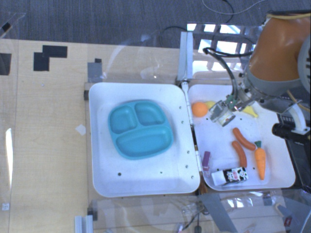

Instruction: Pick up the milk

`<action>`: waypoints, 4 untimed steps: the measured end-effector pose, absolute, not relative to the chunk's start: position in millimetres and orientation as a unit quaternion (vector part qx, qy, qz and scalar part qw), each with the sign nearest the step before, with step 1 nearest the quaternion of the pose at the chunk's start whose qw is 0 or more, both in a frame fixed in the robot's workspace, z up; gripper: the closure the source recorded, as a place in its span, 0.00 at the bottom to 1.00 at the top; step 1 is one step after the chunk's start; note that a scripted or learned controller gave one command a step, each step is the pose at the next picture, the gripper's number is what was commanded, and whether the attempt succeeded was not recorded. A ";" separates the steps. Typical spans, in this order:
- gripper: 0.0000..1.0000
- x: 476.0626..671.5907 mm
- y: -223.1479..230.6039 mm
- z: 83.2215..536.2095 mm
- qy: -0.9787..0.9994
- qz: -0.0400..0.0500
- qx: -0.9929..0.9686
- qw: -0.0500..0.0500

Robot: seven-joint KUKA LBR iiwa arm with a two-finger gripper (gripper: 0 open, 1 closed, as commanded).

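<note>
Camera view, and the pick isn't done: two shallow white bins (97, 130), one blue three-part plastic plate (141, 129), two red sausages (243, 140), one carrot (261, 162), one orange (199, 109); the small black-and-white milk carton (232, 175) lies in the right bin's near corner, well apart from the hand (222, 114), whose opening I cannot tell.

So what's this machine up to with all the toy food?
A robot arm reaches into the right bin, its pincer hanging near the orange at the far end. It is meant to pick up the milk, which lies untouched at the bin's near edge, beside two sausages and a carrot. The left bin holds a blue plate.
</note>
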State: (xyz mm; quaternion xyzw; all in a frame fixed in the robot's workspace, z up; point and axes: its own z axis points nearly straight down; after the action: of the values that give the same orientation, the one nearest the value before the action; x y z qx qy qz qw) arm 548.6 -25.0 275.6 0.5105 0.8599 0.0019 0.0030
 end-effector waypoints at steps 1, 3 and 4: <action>1.00 488.1 -4.9 267.1 0.899 0.001 0.439 0.003; 1.00 489.0 -113.4 196.0 0.997 0.000 0.074 0.004; 1.00 505.8 -162.6 189.7 0.999 -0.001 0.053 0.005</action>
State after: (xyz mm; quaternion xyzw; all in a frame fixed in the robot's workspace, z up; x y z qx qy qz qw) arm 505.8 -162.6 189.7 0.0533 0.9986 -0.0006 0.0052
